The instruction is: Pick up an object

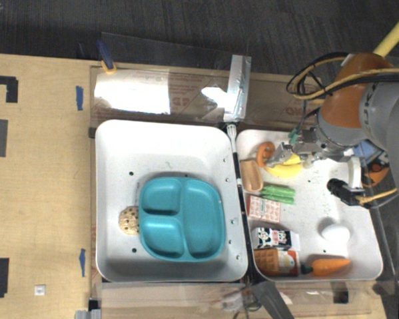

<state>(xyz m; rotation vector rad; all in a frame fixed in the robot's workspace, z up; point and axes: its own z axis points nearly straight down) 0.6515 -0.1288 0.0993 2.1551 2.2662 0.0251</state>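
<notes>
My gripper [286, 155] is low in the right bin [355, 244], at its far left part, right over a yellow banana-like toy [285, 170]. An orange round piece [264, 152] lies just left of it and a tan bread-like piece [251, 176] below that. A green bean pod [278, 193] lies under the yellow toy. Further down are a patterned pink card pack [264, 209], a black-and-white carton [273, 239], an orange-labelled bottle [276, 261], a carrot [328, 265] and a white ball [334, 232].
The left bin [113, 144] bears a teal divided plate [181, 218] with a cookie [128, 220] at its left side. A clear plastic sheet [170, 87] stands behind the bins. My arm's cables [317, 72] loop above the right bin.
</notes>
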